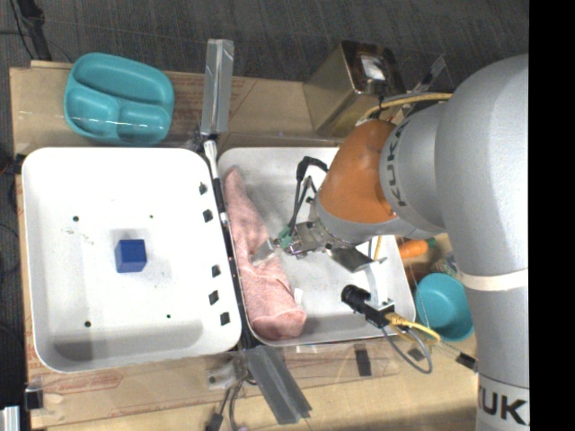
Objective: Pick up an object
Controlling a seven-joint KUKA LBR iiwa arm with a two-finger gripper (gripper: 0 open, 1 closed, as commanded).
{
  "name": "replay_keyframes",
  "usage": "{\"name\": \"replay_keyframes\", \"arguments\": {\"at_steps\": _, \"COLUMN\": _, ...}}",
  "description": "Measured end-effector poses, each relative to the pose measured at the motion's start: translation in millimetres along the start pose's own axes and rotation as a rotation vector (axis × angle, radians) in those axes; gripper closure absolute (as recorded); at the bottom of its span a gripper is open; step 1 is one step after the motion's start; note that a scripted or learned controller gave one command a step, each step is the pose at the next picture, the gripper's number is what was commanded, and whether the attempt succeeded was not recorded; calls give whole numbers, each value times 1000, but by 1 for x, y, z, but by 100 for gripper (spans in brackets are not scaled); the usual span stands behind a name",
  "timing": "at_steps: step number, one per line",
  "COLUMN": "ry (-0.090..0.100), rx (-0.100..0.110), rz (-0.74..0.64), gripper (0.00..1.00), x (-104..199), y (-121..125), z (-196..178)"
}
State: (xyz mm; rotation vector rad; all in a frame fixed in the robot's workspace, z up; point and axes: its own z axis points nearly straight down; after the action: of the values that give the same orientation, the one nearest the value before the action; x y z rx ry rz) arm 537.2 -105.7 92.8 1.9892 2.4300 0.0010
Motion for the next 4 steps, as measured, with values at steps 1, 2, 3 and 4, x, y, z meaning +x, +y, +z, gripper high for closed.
{"name": "replay_keyframes", "arguments": {"at_steps": 1, "ry": 0, "rx": 1, "rz": -57, "gripper": 0, "x": -8, "y": 53, "z": 0}}
{"name": "replay_keyframes", "arguments": {"at_steps": 2, "ry": -1, "rx": 0, "rz": -141, "gripper": 0, "x": 5, "y": 18, "z": 0}}
{"name": "replay_keyframes", "arguments": {"at_steps": 3, "ry": 0, "rx": -1, "rz": -187, "gripper": 0, "x": 13, "y": -58, "z": -1}}
{"name": "replay_keyframes", "arguments": {"at_steps": 4, "ry": 0, "rx": -1, "rz": -191, "gripper": 0, "x": 0, "y": 6, "z": 0}}
